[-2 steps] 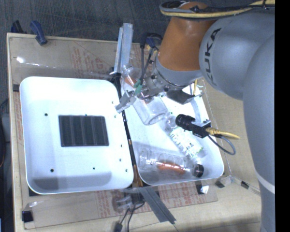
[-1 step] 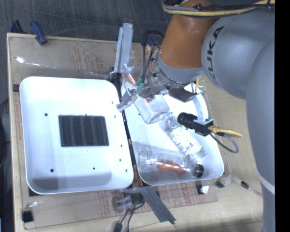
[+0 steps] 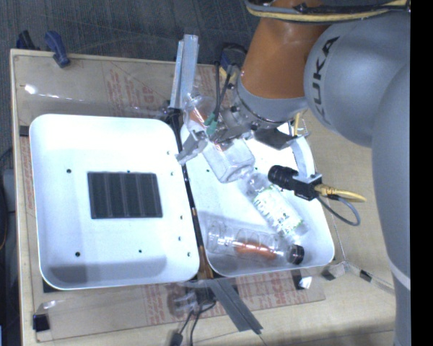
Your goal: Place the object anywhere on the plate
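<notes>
"Cup [image 3: 229, 163]: is that the object?" asks the first.

"Most likely," says the second. "The claw [image 3: 215, 130] hangs over the upper left corner of the right bin [image 3: 323, 254], and whether it is wide or narrow cannot be told, since the wrist hides it. The clear cup lies tilted just below it, on the bin floor. Nothing shows it as gripped."

"So the step is the pick?"

"It seems so. The claw should come straight down on the cup wall and clear of the bin rim beside it. Thin clear plastic may slip or flex, so it should close gently."

"And the neighbours?"

"A bottle [image 3: 274, 209] lies near, a tube [image 3: 247, 245] further down. It should lift high before crossing the rims to the dark plate [image 3: 124, 194] in the left bin [image 3: 50, 193]."
</notes>
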